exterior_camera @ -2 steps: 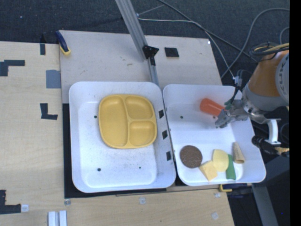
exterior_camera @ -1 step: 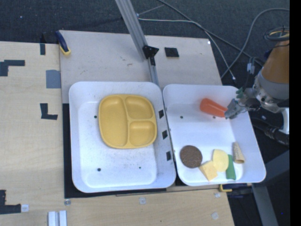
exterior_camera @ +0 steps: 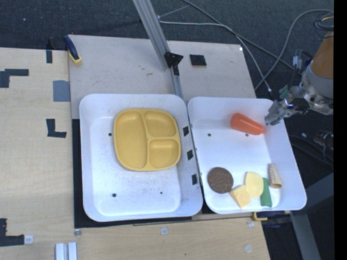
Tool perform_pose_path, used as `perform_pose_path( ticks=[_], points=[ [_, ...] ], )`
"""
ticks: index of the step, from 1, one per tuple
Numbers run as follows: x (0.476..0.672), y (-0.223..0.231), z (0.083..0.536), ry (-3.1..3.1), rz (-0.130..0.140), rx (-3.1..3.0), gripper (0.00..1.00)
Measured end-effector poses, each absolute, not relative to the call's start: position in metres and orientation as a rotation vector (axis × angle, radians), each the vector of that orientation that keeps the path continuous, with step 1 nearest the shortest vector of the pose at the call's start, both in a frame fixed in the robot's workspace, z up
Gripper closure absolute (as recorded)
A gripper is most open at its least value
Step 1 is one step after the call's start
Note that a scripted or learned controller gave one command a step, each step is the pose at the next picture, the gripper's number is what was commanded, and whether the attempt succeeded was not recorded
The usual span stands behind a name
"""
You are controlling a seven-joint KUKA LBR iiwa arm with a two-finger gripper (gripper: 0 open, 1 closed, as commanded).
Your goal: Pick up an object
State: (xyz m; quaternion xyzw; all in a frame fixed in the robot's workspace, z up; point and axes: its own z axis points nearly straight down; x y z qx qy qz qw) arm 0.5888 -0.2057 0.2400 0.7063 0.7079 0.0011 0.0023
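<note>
An orange carrot-like piece lies near the far right of the right bin. At that bin's front sit a brown round patty, yellow pieces, a green piece and a tan cone-like piece. My gripper hangs over the right bin's far right rim, just to the right of the orange piece and apart from it. Nothing shows between its fingers.
A yellow divided plate lies in the left bin. A slanted metal pole rises behind the bins. Cables run over the dark floor at the back right.
</note>
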Motion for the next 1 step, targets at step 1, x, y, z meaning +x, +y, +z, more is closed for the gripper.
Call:
perform_pose_path(
  ticks=[1],
  points=[
    [0.5900,-0.2054,0.2934,2.220,0.004,2.216,1.00]
  ],
)
